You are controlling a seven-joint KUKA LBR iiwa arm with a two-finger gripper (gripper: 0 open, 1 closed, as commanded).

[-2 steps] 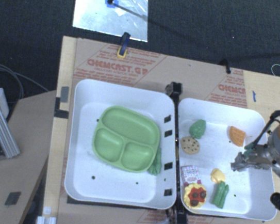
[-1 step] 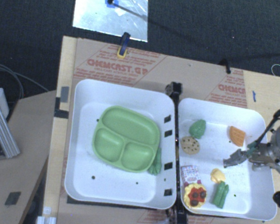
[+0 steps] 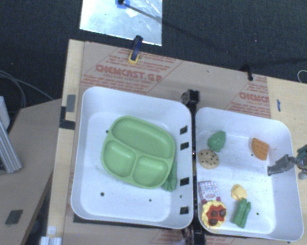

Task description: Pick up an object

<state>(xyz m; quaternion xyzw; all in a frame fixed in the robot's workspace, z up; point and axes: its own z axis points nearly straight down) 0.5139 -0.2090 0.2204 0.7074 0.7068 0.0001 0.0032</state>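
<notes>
Cardboard-topped bench [image 3: 166, 72] on dark carpet [image 3: 33, 10]

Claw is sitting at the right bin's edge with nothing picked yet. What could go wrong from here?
The claw hangs over the right bin's right wall, so a straight descent might clip the rim. The pizza slice, red packet, yellow piece and green vegetable lie close together; a grasp there may nudge neighbours or grab two. The cookie looks flat and may slip.
</notes>
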